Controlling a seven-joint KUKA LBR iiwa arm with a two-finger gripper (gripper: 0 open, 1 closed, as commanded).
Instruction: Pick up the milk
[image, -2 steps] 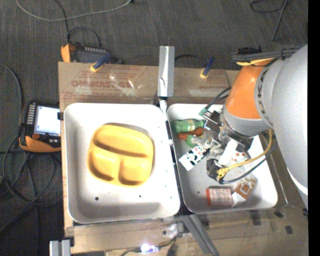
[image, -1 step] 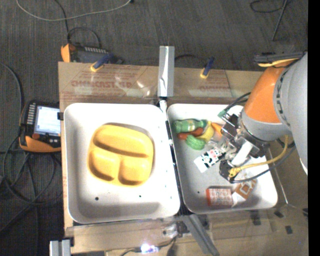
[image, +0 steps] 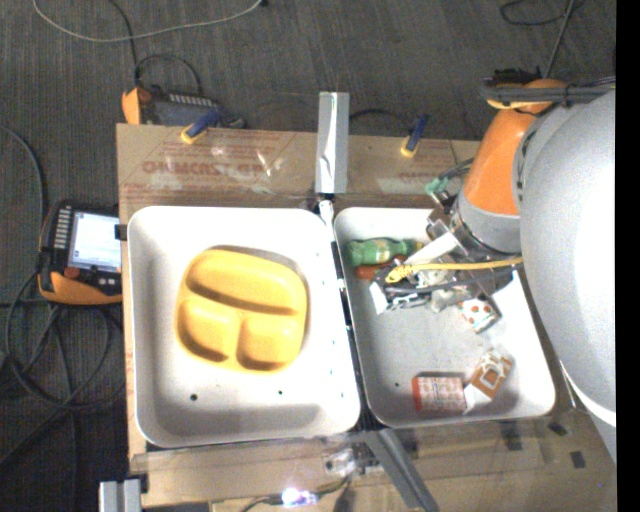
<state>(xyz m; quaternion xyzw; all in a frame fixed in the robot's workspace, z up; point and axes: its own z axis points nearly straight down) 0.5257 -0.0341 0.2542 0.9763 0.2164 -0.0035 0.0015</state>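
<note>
The milk looks like the small white carton with orange print (image: 491, 372), lying tilted near the front right corner of the right bin (image: 380, 400). My gripper (image: 402, 293) hangs low over the back half of that bin, above a clutter of small items and well behind and left of the carton. The grey arm with its orange band (image: 497, 170) comes in from the right and hides the bin's far right side. A yellow cable or strap (image: 460, 265) runs across the gripper.
A green bottle (image: 380, 248) with a red item beside it lies at the right bin's back left. A red-and-white packet (image: 440, 392) sits left of the carton, and a small white cube (image: 480, 315) lies behind it. The left bin (image: 150, 400) holds a yellow divided plate (image: 243, 308).
</note>
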